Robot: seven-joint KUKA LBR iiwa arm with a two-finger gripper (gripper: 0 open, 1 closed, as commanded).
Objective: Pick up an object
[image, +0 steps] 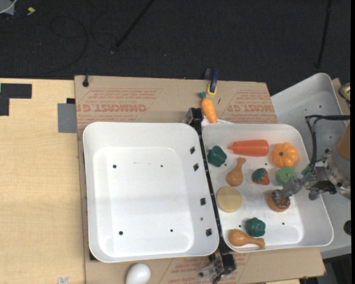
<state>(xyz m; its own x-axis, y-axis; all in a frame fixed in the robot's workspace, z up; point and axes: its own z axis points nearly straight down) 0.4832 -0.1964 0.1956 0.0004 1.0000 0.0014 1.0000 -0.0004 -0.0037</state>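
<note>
Reaching in from the right, the arm (337,179) puts its pincer (287,189) low over the right bin (319,232). I cannot tell if the pincer is wide or narrow, as its tips are a grey blur. Right under the tips is a small brown round toy (278,203). It touches the pincer or sits very near it, but I cannot tell which. It has no long side, so it points no way.

A long red toy (249,148) lies flat across the bin, left to right. An orange pumpkin (284,154) sits just beside its right end. A tan drumstick (236,173) leans with its thin end up and to the right. A tan pear (244,238) lies near the front wall, with its thin end to the right. A carrot (209,110) lies on the back rim, pointing up and left.

The left bin (97,158) is white. A white egg (138,273) rests on the bench in front of it.
</note>
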